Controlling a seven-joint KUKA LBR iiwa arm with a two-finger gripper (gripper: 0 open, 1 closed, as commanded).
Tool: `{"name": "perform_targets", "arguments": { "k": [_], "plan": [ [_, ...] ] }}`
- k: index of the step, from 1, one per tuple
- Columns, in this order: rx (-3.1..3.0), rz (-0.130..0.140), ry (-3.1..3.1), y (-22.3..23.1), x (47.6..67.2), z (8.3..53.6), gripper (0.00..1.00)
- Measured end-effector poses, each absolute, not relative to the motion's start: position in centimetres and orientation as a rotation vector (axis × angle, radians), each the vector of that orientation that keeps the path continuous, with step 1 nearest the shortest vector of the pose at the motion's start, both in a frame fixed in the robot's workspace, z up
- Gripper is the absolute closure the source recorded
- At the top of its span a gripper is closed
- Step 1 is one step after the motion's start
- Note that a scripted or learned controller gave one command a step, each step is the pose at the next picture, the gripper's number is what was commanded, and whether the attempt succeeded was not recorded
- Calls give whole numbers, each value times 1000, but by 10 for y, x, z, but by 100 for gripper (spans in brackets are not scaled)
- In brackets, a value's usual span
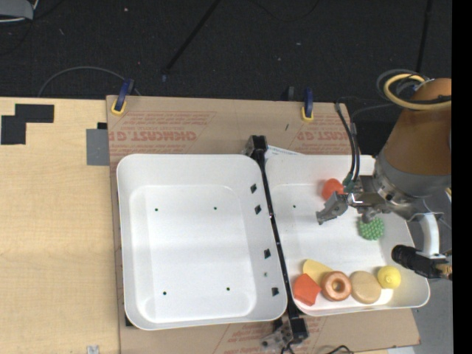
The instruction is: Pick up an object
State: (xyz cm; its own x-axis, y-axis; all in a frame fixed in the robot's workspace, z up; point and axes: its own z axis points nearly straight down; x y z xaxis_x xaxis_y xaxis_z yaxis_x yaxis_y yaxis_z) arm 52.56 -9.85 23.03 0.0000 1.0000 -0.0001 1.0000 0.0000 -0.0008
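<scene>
My gripper (331, 211) hangs over the right bin (295, 190), reaching in from the right, its dark fingers pointing left and down. A red-orange round object (331, 188) lies just above and behind the fingers, partly hidden by them. A green knobbly ball (372, 229) lies below the wrist. Along the bin's front edge lie a yellow wedge (315, 269), an orange-red block (306, 290), a ringed doughnut (338, 286), a tan bun (364, 287) and a yellow lemon (389, 276). Nothing shows between the fingers.
The left bin (192, 175) lies next to the right one, with a black divider strip (267, 220) between them. Both rest on a cardboard sheet (199, 124) held by clamps. The arm's orange band (424, 131) and cables crowd the right side.
</scene>
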Motion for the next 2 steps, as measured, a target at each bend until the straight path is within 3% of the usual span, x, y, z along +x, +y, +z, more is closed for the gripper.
{"name": "perform_targets", "arguments": {
  "k": [1,2],
  "plan": [
    [-2224,3,-2218,-146,533,221,0],
    [-2217,10,-2213,-182,547,101,0]
  ]
}}
